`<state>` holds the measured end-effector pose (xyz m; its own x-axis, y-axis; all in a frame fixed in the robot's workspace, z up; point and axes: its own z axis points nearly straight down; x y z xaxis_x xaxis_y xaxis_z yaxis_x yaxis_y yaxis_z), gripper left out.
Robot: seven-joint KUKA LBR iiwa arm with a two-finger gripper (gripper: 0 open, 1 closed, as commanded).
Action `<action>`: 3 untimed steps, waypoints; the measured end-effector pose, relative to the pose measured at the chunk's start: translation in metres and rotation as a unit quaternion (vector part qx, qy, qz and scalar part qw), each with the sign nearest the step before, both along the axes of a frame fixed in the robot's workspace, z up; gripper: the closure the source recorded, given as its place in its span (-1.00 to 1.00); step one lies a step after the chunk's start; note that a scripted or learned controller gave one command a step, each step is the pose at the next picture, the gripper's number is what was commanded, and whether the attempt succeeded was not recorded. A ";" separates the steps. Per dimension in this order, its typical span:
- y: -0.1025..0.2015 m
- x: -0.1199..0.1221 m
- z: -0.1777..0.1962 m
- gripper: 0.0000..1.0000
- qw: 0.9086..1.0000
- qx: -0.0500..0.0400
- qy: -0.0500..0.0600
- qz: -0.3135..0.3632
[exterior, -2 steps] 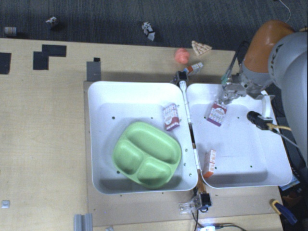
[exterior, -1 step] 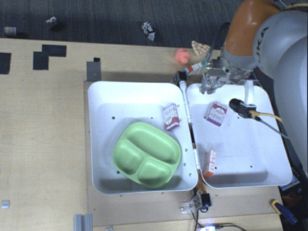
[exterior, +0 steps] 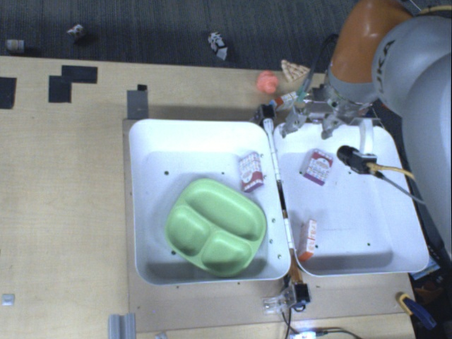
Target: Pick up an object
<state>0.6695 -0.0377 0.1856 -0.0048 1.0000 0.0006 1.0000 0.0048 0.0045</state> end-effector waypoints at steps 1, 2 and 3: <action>0.000 0.000 0.000 -1.00 1.000 0.000 0.000 0.000; 0.000 0.000 0.000 -1.00 1.000 0.000 0.000 0.000; 0.000 0.000 0.000 -1.00 1.000 0.000 0.000 0.000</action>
